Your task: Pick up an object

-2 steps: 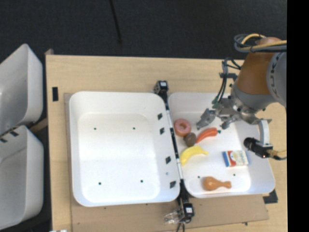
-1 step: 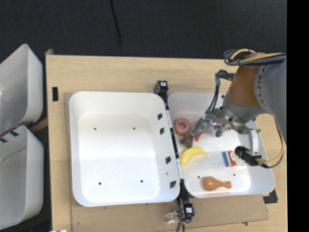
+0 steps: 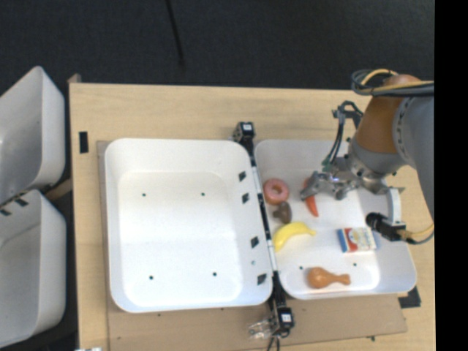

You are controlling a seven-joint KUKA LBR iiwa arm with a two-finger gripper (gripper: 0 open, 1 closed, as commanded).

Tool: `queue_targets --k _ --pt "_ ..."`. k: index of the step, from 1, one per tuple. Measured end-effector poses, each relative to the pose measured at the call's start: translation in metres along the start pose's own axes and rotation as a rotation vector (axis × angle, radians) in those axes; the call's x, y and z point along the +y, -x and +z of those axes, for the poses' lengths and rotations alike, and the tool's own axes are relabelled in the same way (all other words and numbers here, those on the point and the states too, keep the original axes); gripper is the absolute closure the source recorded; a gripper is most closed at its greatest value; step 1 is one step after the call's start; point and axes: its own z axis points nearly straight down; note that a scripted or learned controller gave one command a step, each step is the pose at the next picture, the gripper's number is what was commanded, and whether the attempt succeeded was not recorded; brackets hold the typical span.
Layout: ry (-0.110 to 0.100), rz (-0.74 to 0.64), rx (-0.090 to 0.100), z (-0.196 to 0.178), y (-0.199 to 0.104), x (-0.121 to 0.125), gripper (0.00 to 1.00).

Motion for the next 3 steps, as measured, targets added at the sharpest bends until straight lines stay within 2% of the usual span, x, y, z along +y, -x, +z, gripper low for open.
queue_targets --k 1,2,3 --pt "-0.005 -0.001 0.001 -0.007 0.0 -0.001 1.0" --pt "-0.002 -0.005 0.003 -0.002 -0.088 -0.088 1.0" --pt "0.01 -0.012 0.003 -0.108 -0.167 -0.065 1.0"
